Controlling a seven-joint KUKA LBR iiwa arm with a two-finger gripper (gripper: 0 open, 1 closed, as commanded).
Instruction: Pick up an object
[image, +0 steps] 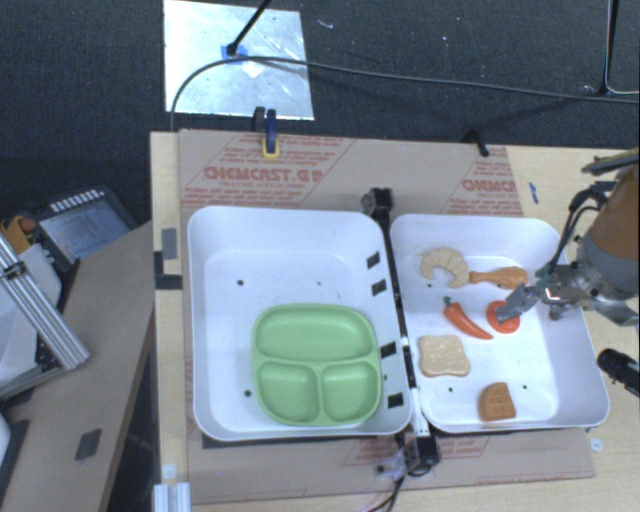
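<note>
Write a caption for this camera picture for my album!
Robot tool hovering by a round red toy tomato in the right white bin.

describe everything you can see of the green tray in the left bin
The tray is pale green, looks like smooth plastic, and has rounded corners. It has three compartments: one wide one along the far side and two smaller ones side by side at the near side. All three hold nothing. It lies flat and upright on the floor of the left bin, in the near right part, slightly turned. Nothing but the bin touches it.
</note>
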